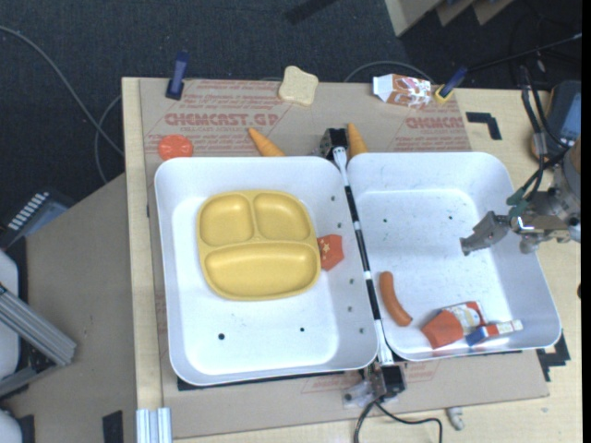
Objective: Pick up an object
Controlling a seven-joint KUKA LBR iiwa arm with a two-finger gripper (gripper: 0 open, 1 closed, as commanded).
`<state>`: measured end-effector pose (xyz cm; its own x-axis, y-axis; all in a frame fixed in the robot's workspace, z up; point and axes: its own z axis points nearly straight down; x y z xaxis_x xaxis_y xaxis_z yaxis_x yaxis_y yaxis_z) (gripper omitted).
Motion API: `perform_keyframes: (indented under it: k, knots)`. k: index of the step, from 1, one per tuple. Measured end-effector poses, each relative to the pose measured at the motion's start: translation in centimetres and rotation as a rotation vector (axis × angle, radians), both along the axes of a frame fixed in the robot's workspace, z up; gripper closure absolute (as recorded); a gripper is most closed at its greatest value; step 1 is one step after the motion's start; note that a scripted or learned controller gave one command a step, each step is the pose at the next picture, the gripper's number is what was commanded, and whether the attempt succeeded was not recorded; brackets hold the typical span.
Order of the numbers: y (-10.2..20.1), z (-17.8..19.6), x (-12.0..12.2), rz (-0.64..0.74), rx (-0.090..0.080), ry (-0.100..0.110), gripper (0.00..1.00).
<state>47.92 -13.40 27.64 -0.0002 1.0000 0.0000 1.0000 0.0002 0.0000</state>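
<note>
Sausage [395,300] waits below-left of the gripper [482,236]

It lies in the right bin [434,178], long axis running from upper left to lower right, near the tube [459,325]. Whether the fingers are spread, I cannot tell. Best approach: descend centred, closing across its narrow width.

Orange sausage [395,299] (lying flat), right bin [434,178].

Bread slice [298,84], milk carton [403,89] on bench behind bins.
</note>
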Motion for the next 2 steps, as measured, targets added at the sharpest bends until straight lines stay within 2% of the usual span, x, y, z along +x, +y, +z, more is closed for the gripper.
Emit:
perform_keyframes:
  k: [1,2]
  knots:
    - [3.2,-0.9,9.6,0.002,0.0,-0.002,0.0]
    - [6.7,-9.3,17.0,0.0,0.0,-0.001,0.0]
